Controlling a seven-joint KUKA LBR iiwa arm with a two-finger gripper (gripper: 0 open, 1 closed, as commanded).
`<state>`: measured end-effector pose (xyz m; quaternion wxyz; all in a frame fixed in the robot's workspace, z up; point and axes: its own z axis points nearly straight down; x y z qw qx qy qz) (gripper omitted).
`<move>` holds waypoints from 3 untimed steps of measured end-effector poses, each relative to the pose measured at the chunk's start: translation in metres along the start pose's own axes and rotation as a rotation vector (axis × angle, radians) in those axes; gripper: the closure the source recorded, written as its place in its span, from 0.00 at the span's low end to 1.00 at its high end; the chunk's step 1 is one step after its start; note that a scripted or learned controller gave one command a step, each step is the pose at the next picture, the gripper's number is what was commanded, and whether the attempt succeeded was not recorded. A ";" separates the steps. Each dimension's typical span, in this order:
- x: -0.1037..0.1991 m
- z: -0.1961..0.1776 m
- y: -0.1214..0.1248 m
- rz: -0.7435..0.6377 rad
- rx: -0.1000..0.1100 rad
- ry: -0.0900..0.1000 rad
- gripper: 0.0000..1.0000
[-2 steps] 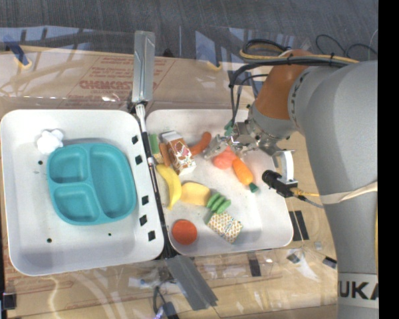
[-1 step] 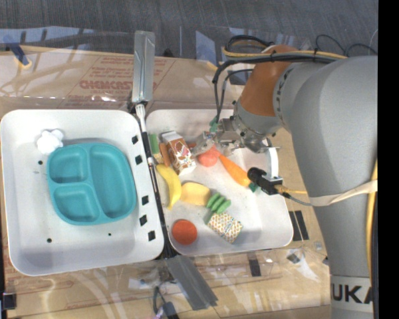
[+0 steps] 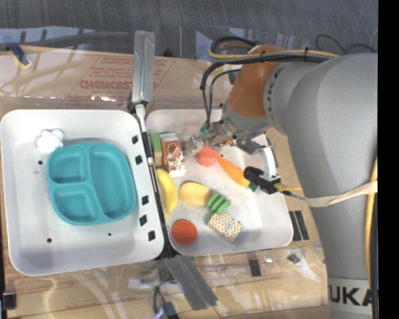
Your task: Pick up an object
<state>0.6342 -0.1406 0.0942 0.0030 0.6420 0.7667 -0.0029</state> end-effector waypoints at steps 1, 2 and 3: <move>-0.040 0.003 -0.023 -0.046 0.005 0.011 0.00; -0.071 0.002 0.012 -0.058 0.000 0.008 0.00; -0.069 -0.009 0.013 -0.065 0.000 0.007 1.00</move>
